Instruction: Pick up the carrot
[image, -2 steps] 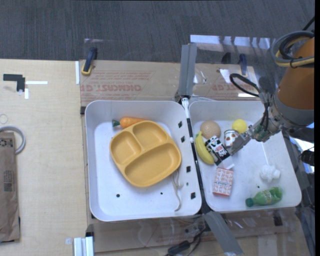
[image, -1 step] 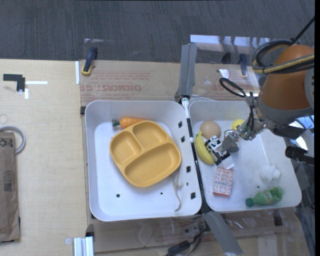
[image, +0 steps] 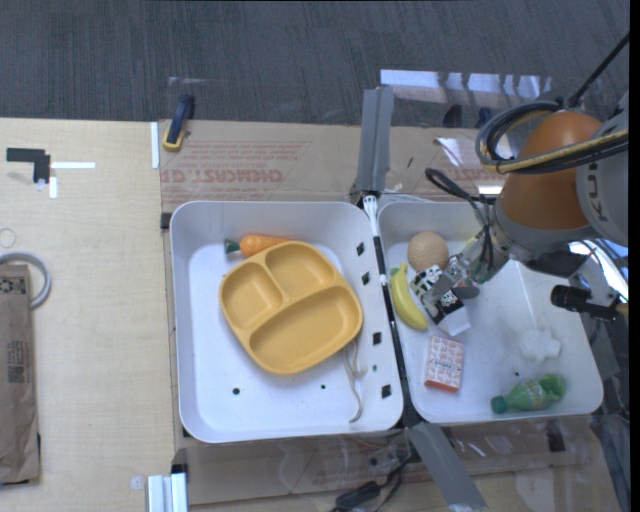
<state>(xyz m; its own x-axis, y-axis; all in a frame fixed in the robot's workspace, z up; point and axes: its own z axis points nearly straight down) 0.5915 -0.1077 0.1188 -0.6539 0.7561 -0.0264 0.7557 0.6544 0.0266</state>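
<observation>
So on the left, the table (image: 80, 400) has a brown paper bag (image: 15, 370) at its edge. Left bin (image: 190, 330): a yellow divided plate (image: 290, 305) sits in the middle, and the carrot (image: 262, 242) lies just behind it at the back wall, touching or nearly touching the plate rim. Right bin (image: 575, 345): a banana (image: 405, 298) along the left wall, a tan egg-ish ball (image: 428, 248), a small red-and-white box (image: 445, 362), a green bottle (image: 528, 393) and something white and fluffy (image: 540, 345). The jaws (image: 443, 297) hang low beside the banana, well apart from the carrot, a whole bin over. Too cluttered there, can't tell if they're open or closed.
</observation>
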